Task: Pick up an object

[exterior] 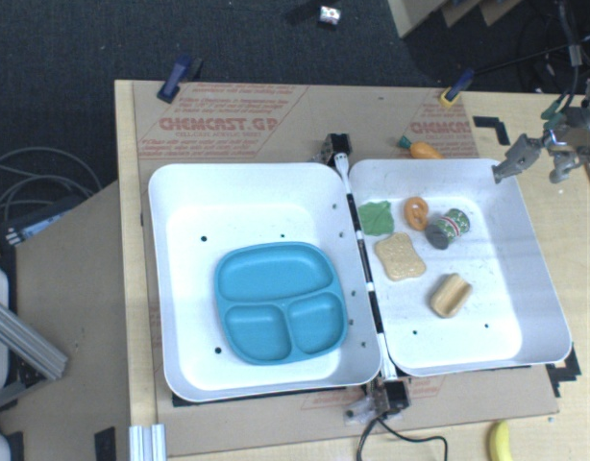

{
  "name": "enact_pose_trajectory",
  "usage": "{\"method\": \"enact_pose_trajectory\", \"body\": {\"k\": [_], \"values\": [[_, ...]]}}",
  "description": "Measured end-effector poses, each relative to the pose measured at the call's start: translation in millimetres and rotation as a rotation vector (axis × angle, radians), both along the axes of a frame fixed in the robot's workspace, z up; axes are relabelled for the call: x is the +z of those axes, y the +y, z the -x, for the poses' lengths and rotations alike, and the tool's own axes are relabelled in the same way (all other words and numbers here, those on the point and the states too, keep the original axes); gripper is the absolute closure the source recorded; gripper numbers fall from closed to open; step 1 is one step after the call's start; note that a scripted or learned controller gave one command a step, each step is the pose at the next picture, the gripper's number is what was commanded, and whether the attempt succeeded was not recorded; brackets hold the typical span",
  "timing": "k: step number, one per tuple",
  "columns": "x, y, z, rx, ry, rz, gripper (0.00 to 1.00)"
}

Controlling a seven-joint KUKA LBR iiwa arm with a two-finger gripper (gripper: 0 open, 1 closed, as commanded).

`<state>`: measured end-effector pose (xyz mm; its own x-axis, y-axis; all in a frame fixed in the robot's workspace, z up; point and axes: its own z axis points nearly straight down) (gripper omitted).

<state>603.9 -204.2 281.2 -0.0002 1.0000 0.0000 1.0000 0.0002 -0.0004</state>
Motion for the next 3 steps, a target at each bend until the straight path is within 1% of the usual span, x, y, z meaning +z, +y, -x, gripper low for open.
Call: {"method": "enact_pose_trajectory", "body": {"k": [1,2,3], "values": [[-112,60,35,0.001,0.002,-0.001,0.0],[-193,71,95,-0.001,-0.002,0.001,0.0],[-197,87,125,-0.001,0.002,-0.001,0.0]]}}
